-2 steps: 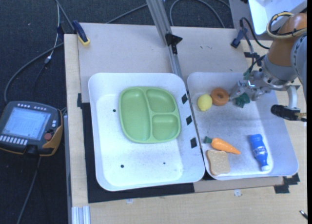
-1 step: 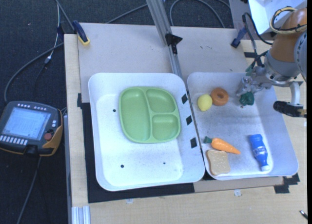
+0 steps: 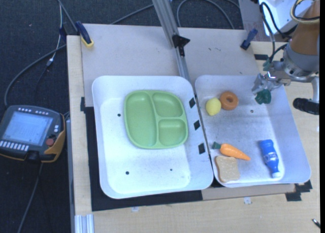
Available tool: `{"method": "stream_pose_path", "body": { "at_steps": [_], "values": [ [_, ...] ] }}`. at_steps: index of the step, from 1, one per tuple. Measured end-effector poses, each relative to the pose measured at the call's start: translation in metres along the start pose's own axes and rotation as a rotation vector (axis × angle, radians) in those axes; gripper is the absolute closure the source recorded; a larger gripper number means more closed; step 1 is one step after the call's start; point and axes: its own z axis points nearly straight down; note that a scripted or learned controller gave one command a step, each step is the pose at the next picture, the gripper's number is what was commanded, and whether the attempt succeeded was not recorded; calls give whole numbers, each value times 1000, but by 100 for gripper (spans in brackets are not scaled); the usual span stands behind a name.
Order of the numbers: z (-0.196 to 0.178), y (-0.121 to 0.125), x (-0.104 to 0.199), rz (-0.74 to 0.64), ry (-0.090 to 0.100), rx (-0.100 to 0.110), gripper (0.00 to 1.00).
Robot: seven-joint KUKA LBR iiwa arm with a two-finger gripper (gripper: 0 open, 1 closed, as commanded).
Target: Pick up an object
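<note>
- Dark carpet all round, cables snaking across it, and a teach pendant (image 3: pixel 31 134) lying on the floor off to the left of the tabletop (image 3: pixel 132 49).
- The tabletop is pale wood, with a blue clamp (image 3: pixel 84 35) at its far left corner and another blue clamp (image 3: pixel 248 38) near the far right.
- A grey metal post (image 3: pixel 165 11) slants down from above and ends between the two bins.
- Left bin (image 3: pixel 109 176): a green divided plate (image 3: pixel 156 119) with three compartments sits in it, nothing on the plate.
- Right bin (image 3: pixel 289 130): here's where the objects are.
- A yellow lemon (image 3: pixel 213 106) and a brown doughnut (image 3: pixel 229 100) sit touching each other near the far left of that bin.
- Toward the near edge, an orange carrot (image 3: pixel 233 151) with a green top lies at a slant, and a slice of bread (image 3: pixel 227 169) sits just beside it, in the near left corner.
- A blue bottle (image 3: pixel 269 157) lies flat on the near right side, well apart from the bread.
- The arm (image 3: pixel 304 39) comes in from the right, orange band showing, white housing above it.
- The end effector (image 3: pixel 263 91) hangs over the far right corner of the right bin, with a small dark green object (image 3: pixel 263 97) right at its tip.
- Is it clenched on that green piece or just above it? I cannot tell from here; the fingers are too small and blurred.
</note>
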Motion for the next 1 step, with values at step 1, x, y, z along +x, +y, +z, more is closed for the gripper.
{"method": "stream_pose_path", "body": {
  "at_steps": [1],
  "values": [
    [-53,-7,4,1,0,0,100]
  ]
}}
